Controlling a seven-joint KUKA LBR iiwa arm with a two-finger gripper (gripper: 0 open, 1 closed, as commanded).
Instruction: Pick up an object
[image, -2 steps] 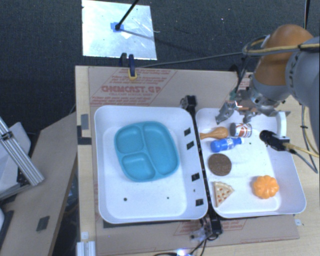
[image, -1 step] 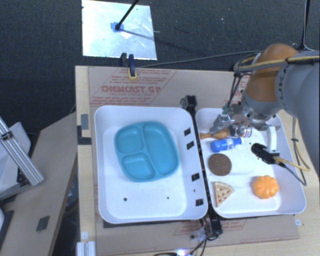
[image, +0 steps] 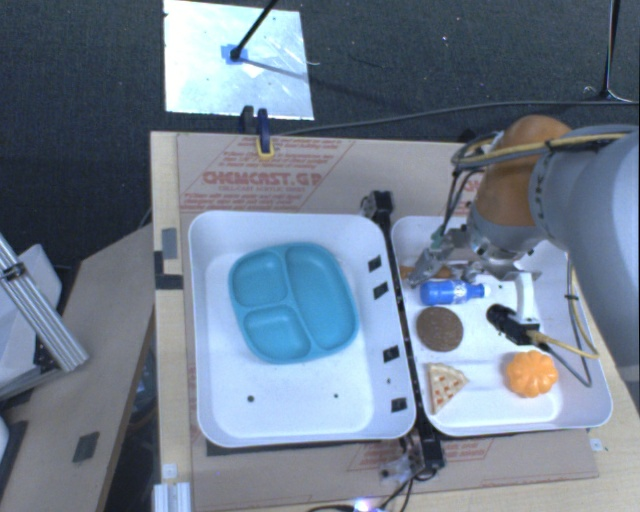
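Observation:
My gripper (image: 455, 268) hangs low over the back of the right bin (image: 590, 400), fingers spread and nothing between them. Right in front of it, just below the fingertips, a blue bottle (image: 451, 292) with a white cap lies on its side. A round brown cookie (image: 439, 328) sits in front of the bottle. Toward the bin's front lie a pizza slice (image: 446, 383) and an orange pumpkin (image: 530, 373). A small brown item (image: 406, 270) peeks out at the gripper's left, mostly hidden.
The left bin (image: 215, 400) holds a blue divided plate (image: 293, 302). A black divider (image: 395, 320) with clips runs between the bins. The arm's grey body covers the right bin's back right corner.

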